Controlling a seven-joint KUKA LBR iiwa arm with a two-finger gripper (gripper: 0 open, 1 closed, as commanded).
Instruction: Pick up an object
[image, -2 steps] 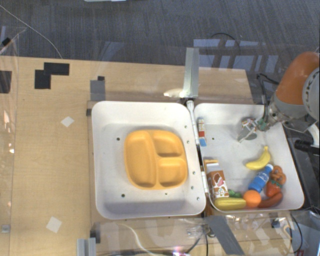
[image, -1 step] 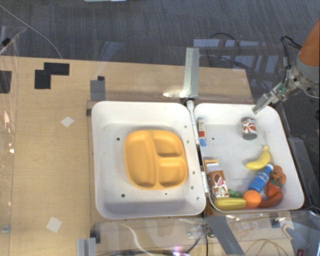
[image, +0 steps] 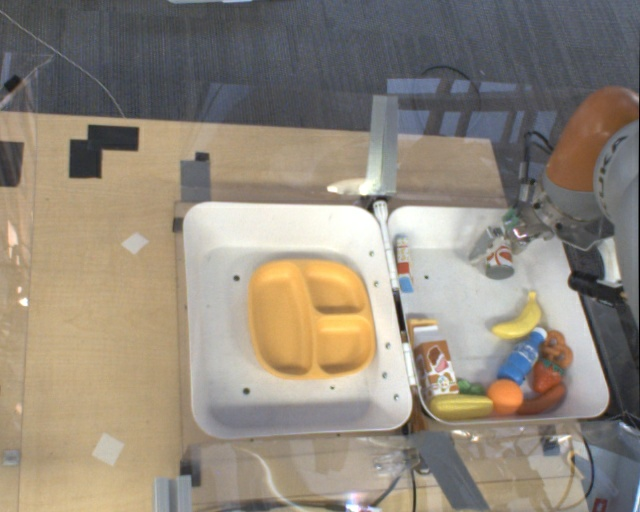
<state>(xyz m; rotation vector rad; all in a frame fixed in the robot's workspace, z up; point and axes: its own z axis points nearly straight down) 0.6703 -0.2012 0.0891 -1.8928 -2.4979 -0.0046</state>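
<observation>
nearest the camera, along the front wall of the right bin (image: 600, 405), a cluster of toy food lies packed together: a yellow corn cob (image: 460, 406) lying flat, an orange ball (image: 506, 397) touching its right end, a red pepper (image: 545, 395) curving along the front right corner, and a small green piece (image: 470, 386) between the corn and a brown carton (image: 436, 367). the carton lies on its back against the bin's left wall. a blue bottle (image: 521, 357) leans at a slant just above the orange ball, with a red and orange toy (image: 555, 349) beside its cap. a little farther back a yellow banana (image: 519, 320) rests alone, curved upward to the right.

the left bin (image: 215, 240) carries a yellow divided tray (image: 310, 318) in its middle, three compartments facing up.

farther back, a slim tube with a red label and blue end (image: 402, 263) lies along the right bin's left wall. near the far right part of that bin, the jaws (image: 497, 250) sit low over the floor and appear closed around a small red and white object (image: 499, 262), though the contact is too small to judge firmly. the grey arm with its orange band (image: 590, 140) reaches in from the right. the wooden surface (image: 90, 330) spreads to the left, with black squares (image: 100, 148) at its far edge.
</observation>
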